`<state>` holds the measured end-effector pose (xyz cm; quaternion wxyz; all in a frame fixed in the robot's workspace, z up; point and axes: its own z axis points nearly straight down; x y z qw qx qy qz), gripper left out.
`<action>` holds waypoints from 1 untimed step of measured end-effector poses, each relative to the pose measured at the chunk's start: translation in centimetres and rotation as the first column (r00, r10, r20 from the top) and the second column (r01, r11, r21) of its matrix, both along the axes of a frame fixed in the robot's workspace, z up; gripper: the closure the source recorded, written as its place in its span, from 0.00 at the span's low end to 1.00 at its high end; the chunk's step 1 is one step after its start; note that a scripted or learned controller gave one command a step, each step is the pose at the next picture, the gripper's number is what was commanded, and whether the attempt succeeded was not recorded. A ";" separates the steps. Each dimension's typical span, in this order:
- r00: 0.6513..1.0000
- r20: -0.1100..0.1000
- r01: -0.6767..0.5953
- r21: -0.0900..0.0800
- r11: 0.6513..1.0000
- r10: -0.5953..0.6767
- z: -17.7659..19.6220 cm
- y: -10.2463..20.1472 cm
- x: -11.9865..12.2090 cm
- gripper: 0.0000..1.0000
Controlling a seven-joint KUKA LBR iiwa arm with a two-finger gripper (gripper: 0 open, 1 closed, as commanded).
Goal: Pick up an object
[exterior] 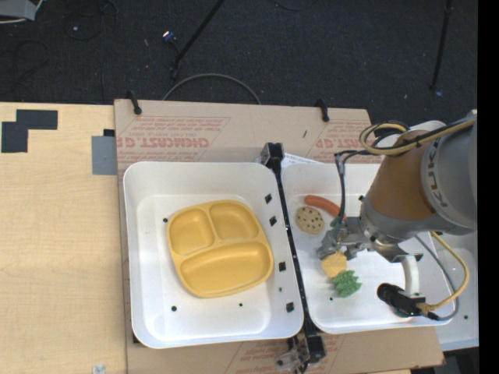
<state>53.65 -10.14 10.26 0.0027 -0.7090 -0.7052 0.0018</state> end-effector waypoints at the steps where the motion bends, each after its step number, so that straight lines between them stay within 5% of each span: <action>1: 1.000 0.005 -0.007 0.000 1.000 0.007 4.5 0.7 -0.3 1.00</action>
